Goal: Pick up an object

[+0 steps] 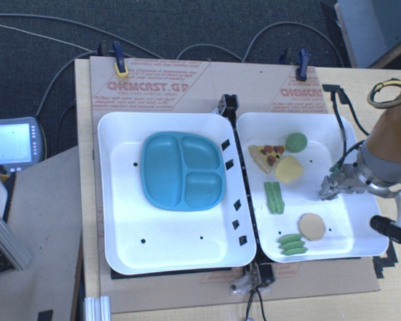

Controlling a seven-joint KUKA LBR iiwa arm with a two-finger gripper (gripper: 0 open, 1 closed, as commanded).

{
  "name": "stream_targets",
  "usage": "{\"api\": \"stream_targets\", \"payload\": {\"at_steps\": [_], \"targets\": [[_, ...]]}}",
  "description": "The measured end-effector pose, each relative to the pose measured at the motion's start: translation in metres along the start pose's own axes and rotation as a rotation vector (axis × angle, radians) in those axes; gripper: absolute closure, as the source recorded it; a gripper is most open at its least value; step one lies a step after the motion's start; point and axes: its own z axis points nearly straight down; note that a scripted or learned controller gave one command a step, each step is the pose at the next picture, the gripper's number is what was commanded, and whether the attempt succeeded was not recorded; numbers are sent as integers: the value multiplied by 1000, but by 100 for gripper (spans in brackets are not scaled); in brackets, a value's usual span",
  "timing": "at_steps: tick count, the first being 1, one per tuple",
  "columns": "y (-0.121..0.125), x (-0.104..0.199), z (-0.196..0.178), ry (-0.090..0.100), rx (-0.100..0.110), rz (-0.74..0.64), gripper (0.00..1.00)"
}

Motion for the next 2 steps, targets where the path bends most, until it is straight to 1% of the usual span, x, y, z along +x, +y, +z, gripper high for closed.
{"api": "stream_targets", "payload": {"at_steps": [1,2], "targets": [[3,-4,-63,-5,-7,0,100],[11,-11,-112,-5,-7,-1,100]]}}
